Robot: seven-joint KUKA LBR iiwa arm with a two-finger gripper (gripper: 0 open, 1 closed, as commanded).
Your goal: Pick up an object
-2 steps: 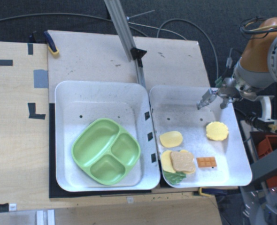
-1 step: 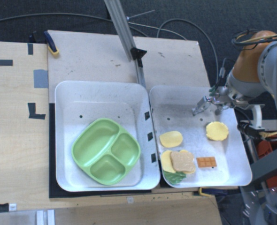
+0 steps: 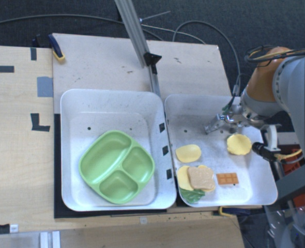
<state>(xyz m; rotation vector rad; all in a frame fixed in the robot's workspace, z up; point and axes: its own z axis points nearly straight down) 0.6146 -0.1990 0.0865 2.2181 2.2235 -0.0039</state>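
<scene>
My gripper (image 3: 219, 128) hangs low over the upper middle of the right bin (image 3: 194, 110), open, with nothing between its fingers. A round yellow piece (image 3: 239, 144) lies just to its lower right, apart from it. A yellow oval piece (image 3: 188, 153) rests near the bin's left wall. Below that, a tan bread slice (image 3: 201, 178) lies on top of another yellow piece (image 3: 183, 177) and a green leaf (image 3: 193, 195). A small orange waffle-like block (image 3: 227, 179) sits to the right of the bread.
The left bin (image 3: 75, 105) holds a green divided plate (image 3: 117, 165). A slanted metal pole (image 3: 134, 27) rises behind the bins. The grey arm with its orange band (image 3: 269, 84) comes in over the right bin's right rim. Cables trail behind.
</scene>
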